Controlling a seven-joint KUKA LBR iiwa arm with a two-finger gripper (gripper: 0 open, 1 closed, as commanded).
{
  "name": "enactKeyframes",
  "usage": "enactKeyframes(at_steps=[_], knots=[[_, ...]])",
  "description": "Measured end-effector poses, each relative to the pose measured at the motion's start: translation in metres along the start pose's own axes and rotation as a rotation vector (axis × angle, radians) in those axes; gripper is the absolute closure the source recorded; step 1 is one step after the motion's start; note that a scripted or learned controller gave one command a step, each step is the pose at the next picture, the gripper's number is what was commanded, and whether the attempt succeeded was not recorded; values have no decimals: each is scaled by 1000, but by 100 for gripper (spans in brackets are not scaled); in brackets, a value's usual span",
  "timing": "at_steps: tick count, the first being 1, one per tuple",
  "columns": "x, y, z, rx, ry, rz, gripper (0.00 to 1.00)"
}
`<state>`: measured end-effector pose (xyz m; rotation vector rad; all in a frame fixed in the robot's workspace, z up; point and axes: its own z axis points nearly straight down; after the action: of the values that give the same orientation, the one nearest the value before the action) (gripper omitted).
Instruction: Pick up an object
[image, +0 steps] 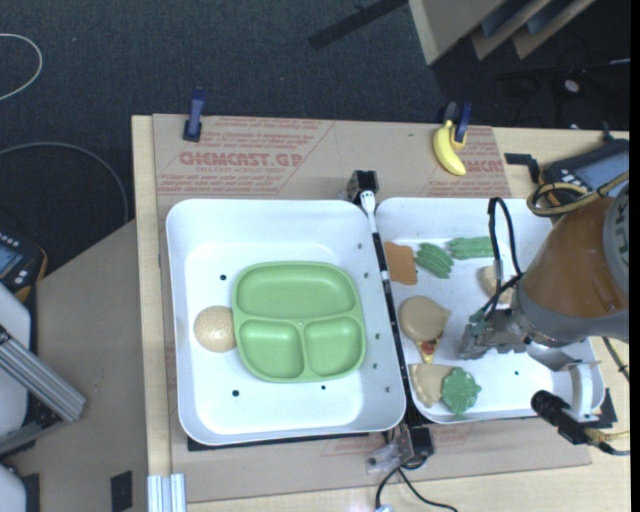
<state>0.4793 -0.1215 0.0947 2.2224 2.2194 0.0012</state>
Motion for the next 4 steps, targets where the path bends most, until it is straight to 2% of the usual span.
enactKeyframes(at_steps=[1, 3, 4], knots=[[2, -1, 11, 4, 2, -1, 100], [1, 0, -10, -2, -1, 1, 100], [16, -1, 11, 5, 3, -2, 100]])
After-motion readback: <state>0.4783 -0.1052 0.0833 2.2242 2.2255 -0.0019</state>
